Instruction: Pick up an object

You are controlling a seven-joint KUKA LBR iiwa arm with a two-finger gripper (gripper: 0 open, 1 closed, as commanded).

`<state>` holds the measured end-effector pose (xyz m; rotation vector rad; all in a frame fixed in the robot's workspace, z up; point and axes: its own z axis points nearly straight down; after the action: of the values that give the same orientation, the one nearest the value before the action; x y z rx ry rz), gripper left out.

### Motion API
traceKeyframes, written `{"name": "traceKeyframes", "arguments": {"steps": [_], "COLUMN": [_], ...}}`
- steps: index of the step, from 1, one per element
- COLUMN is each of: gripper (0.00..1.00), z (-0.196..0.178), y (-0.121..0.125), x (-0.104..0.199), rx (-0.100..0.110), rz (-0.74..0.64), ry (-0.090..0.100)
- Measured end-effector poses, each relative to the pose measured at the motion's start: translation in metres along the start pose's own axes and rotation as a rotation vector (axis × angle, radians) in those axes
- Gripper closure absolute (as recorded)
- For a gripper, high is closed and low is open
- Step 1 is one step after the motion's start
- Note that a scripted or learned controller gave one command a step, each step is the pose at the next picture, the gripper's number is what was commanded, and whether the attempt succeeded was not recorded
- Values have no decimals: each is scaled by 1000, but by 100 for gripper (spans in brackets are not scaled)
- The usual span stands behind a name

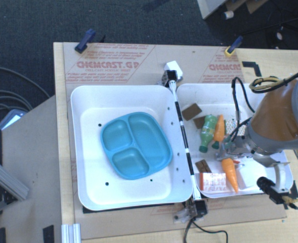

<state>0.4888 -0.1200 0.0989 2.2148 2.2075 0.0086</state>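
Below me the desk (138, 54) is a pale board with red printed lettering along its far side; two shallow white bins sit side by side on it, touching along their inner edges; the left bin (83, 130) is the wider, the right bin (209, 92) lies under my arm; a blue clamp (84, 40) grips the desk's far left edge, and a yellow and blue clamp (233, 45) grips its far edge toward the right.
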Motion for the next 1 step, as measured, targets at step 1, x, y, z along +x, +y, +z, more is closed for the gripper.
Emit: {"name": "traceKeyframes", "arguments": {"steps": [1], "gripper": [100], "z": [-86], "y": [32], "x": [55], "rx": [14], "rz": [-4], "ry": [7]}}
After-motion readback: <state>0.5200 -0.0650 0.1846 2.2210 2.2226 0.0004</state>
